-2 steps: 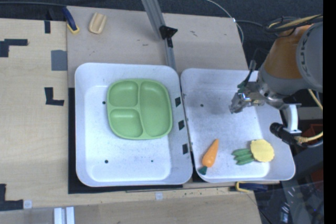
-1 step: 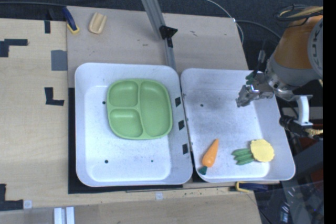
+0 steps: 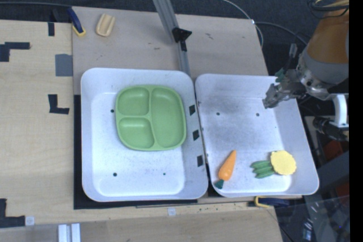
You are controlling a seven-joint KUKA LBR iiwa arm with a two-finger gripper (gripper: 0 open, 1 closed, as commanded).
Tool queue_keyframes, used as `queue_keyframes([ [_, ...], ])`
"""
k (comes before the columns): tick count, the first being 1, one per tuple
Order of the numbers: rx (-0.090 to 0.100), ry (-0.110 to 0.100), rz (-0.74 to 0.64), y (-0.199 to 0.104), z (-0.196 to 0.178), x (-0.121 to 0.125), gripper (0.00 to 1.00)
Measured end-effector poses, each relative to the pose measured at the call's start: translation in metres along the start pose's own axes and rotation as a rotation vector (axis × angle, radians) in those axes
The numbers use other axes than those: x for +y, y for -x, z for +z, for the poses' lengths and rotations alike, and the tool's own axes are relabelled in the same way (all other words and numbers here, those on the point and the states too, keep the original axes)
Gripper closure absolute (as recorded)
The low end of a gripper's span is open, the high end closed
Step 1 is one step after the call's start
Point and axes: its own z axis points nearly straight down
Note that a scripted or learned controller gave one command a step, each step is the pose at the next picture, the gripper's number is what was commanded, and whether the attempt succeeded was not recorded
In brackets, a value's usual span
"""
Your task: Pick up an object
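Progress: nothing lifted yet | tool (image 3: 271, 98) over right bin's (image 3: 238, 122) far right; grip state cannot be told | carrot (image 3: 227, 165), yellow toy (image 3: 282, 162) left lying near.

We see a green divided plate (image 3: 151, 117) lying flat in the left bin (image 3: 96, 178). Behind the bins, on the bench (image 3: 34, 122), a tan block (image 3: 105, 25) rests beside a blue-and-yellow clip (image 3: 76, 22), and a metal pole (image 3: 164, 5) slants upward.
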Motion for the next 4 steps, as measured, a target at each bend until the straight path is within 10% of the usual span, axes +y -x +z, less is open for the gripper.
queue_keyframes([
  [4,0.003,-0.004,-0.006,-0.219,-0.001,0.063,1.0],
])
